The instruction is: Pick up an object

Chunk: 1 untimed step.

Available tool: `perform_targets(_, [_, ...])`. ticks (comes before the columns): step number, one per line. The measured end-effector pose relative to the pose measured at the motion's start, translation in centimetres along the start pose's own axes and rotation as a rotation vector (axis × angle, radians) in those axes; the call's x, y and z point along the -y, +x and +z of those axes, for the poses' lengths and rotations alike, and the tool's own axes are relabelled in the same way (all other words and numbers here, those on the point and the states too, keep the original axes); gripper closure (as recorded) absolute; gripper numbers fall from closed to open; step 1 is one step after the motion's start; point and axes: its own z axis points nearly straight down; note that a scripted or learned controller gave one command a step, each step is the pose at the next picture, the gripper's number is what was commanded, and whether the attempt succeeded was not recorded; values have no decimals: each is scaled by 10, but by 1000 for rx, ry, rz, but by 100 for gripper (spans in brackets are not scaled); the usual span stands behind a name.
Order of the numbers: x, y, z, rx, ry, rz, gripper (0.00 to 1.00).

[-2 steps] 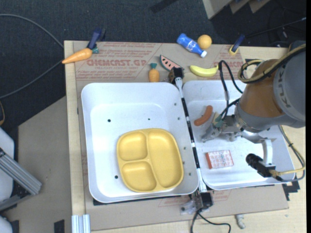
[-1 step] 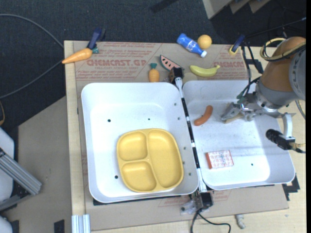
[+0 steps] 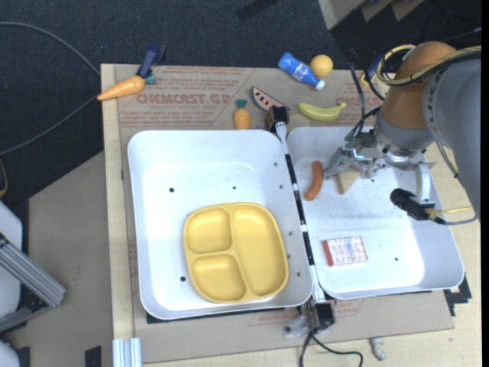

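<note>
Fingers on my gripper [image 3: 341, 176] look spread apart, pinching nothing, low in the right bin [image 3: 397, 270]. Just beside them, on the far side from the arm, lies the hot dog [image 3: 313, 180]; I think I'm lined up for it. Farther off, nearer me, sits a small red card [image 3: 345, 250].

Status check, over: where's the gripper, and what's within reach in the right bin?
Gripper low in right bin, beside sausage, nothing seen between fingers. Patterned card lies nearer front. Yellow tray in left bin, not in the way.
</note>
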Motion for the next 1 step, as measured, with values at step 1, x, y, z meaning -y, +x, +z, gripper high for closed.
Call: perform_targets(1, [0,0,-10,1,-2,-1,100])
